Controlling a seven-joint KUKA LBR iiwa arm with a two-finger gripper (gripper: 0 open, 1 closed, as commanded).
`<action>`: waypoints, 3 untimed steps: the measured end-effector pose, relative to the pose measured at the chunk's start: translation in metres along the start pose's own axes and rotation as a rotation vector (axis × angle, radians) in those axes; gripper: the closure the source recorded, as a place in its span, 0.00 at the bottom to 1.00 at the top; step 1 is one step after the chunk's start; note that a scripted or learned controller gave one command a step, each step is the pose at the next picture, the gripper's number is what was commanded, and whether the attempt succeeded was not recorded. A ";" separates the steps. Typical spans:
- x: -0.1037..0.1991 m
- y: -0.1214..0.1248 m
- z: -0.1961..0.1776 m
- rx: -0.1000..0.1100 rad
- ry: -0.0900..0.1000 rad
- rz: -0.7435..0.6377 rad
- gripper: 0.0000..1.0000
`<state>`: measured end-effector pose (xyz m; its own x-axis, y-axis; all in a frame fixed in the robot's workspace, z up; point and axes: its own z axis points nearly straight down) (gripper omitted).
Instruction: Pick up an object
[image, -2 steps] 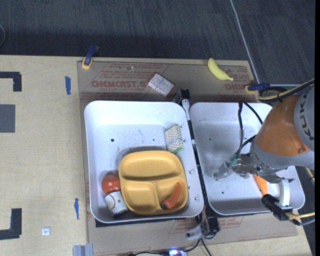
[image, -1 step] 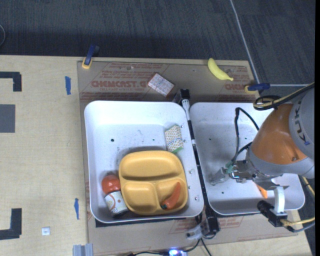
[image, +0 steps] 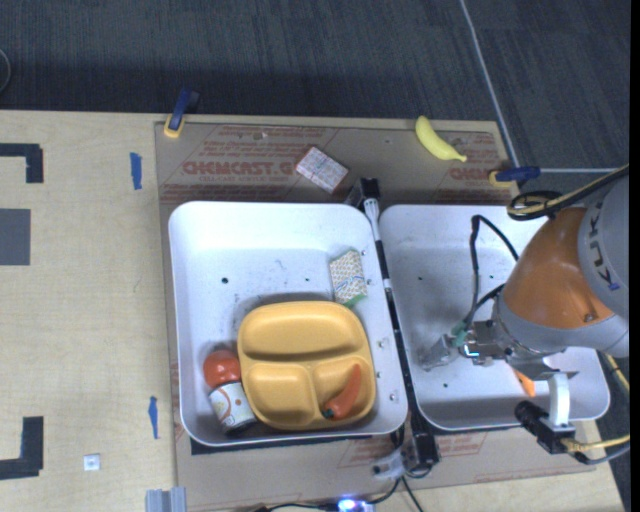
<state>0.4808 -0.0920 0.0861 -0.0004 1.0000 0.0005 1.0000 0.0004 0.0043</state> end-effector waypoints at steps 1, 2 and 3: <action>0.000 0.000 0.000 0.000 -0.001 0.000 0.00; -0.001 0.009 0.000 0.002 -0.001 0.000 0.00; -0.003 0.001 0.000 -0.001 -0.001 0.000 0.00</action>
<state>0.4815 -0.0955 0.0863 -0.0009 1.0000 -0.0004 1.0000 0.0009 0.0058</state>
